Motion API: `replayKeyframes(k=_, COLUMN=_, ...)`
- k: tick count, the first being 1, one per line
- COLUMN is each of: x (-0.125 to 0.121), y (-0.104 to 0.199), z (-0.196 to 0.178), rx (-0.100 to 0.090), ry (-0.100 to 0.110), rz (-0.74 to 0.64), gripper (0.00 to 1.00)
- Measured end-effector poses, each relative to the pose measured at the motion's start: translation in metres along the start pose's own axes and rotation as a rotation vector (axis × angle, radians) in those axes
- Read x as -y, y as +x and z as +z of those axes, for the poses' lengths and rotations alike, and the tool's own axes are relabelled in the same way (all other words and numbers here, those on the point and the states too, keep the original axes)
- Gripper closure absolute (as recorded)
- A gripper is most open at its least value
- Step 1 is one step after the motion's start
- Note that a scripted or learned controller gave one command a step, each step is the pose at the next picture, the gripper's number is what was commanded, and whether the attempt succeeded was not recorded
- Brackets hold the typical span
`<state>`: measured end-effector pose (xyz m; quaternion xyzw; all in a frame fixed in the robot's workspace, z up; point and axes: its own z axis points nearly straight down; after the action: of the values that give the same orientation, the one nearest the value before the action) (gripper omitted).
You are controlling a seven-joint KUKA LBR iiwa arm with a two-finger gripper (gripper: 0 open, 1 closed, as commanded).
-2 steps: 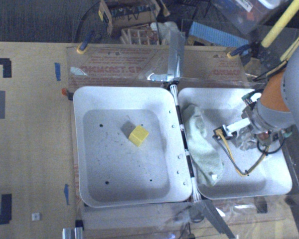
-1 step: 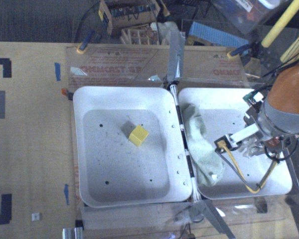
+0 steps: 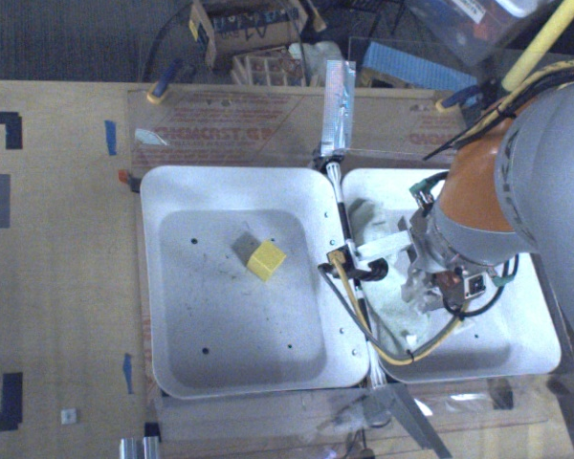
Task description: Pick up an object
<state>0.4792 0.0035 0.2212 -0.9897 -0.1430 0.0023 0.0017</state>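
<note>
A small yellow block (image 3: 265,260) lies in the left bin (image 3: 172,208), a little above its middle, with a grey shadow beside it. My gripper (image 3: 427,293) is down inside the right bin (image 3: 526,352), under the orange band of the wrist, far to the right of the block. A pale whitish object (image 3: 365,217) lies in the right bin's upper left part, just left of the wrist. The arm covers most of that bin's middle, and whatever lies beneath the gripper is hidden.
A yellow and black cable (image 3: 368,325) loops from the wrist over the wall between the two bins. A clamp and metal strip (image 3: 337,113) stand at the back of the divider. Cardboard and clutter lie beyond the bench's far edge.
</note>
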Motion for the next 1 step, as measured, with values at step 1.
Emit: replayKeyframes(k=1, x=0.0484, y=0.0139, z=0.0377, rx=0.000, ry=-0.001, rz=0.085, gripper=1.00)
